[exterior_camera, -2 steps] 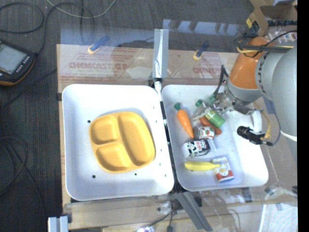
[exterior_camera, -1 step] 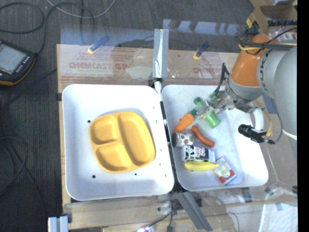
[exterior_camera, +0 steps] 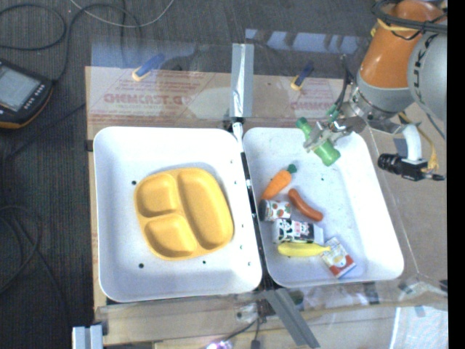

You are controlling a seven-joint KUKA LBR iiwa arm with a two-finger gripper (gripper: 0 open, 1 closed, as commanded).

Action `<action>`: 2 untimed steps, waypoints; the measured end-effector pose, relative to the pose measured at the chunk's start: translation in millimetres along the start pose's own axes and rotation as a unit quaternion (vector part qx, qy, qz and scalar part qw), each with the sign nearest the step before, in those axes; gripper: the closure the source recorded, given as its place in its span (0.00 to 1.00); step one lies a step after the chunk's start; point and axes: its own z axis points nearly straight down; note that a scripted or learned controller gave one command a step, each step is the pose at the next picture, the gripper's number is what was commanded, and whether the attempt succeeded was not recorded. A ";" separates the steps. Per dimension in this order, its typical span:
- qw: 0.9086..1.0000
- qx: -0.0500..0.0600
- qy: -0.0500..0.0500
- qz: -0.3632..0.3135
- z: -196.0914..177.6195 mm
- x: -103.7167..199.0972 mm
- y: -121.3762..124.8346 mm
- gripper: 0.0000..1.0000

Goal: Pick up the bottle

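Overhead: fingers (exterior_camera: 325, 138) clamped on green bottle (exterior_camera: 328, 152) above right bin (exterior_camera: 378, 195); dark carpet (exterior_camera: 43, 217) around bench.

Bright, even light; perhaps slightly soft.

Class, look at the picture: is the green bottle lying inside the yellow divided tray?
No. The green bottle is over the right bin at the gripper, while the yellow divided tray sits in the left bin.

We are losing arm (exterior_camera: 407, 42) past top-right edge; gripper (exterior_camera: 330, 131) is hiding part of green bottle (exterior_camera: 325, 150); carton (exterior_camera: 294, 230) print too small for reading.
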 end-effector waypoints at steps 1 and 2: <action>1.000 0.000 -0.001 -0.019 -24.7 -29.3 20.5 1.00; 1.000 0.000 -0.001 0.028 -99.6 -9.1 25.9 1.00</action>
